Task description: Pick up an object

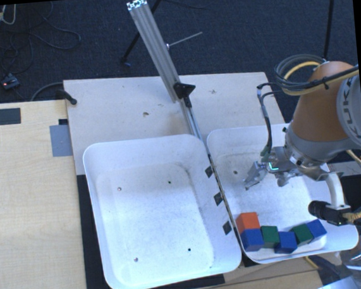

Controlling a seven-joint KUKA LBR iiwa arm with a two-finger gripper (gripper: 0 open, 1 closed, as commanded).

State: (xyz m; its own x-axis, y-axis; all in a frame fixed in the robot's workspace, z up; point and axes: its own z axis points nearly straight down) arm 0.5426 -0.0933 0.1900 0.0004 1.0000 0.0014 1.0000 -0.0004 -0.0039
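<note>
Blocks sit bunched along the near edge of the right bin (231, 143): orange block (247, 220) at the near-left corner, a blue block (252, 238) touching it on the near side, green block (270, 234) just beside that, then a second blue block (286, 241), another green block (301, 233) and a third blue block (315, 228) trailing toward the near-right corner. All loose, none lifted.

Gripper (258, 176) hangs over the middle of the right bin, well apart from the cluster, pointing toward the divider between the bins. Nothing between its fingers. Can't tell whether the jaws are spread or closed; too small and blurred at this angle.

Step, as I read it: approach, no grasp yet. Next move calls for a shift toward the near edge and a descent onto one block. The orange one looks easiest, its far side is free. The rest are packed tight, so fingers may land on neighbours.

Left bin (106, 160) holds no blocks. Partial lettering on the arm's grey housing, unreadable.
</note>
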